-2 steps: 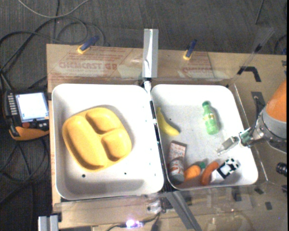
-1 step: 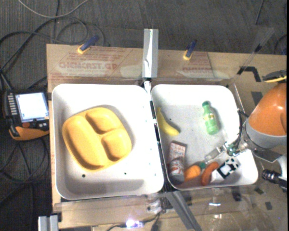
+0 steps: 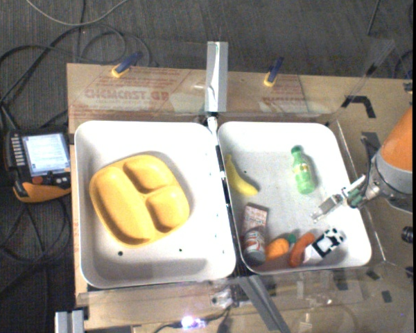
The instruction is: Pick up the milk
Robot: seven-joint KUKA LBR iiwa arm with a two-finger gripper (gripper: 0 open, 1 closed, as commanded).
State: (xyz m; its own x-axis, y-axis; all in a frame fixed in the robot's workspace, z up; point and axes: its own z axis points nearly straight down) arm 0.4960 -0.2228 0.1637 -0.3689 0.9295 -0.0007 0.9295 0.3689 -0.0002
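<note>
Brown bench w/ two white bins, dark carpet and loose cables around. Milk in right bin, near front-right corner, beside carrot; lying down, long axis approx. left-right. Pincer just above milk, open/shut state can't tell.

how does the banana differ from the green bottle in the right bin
The banana is yellow and curved; the green bottle is green and straight, with a cap at its far end. The banana lies against the bin's left wall, while the bottle lies nearer the middle, closer to the gripper. The banana is slimmer, the bottle thicker. Both lie flat on the floor of the right bin, touching nothing else.
</note>
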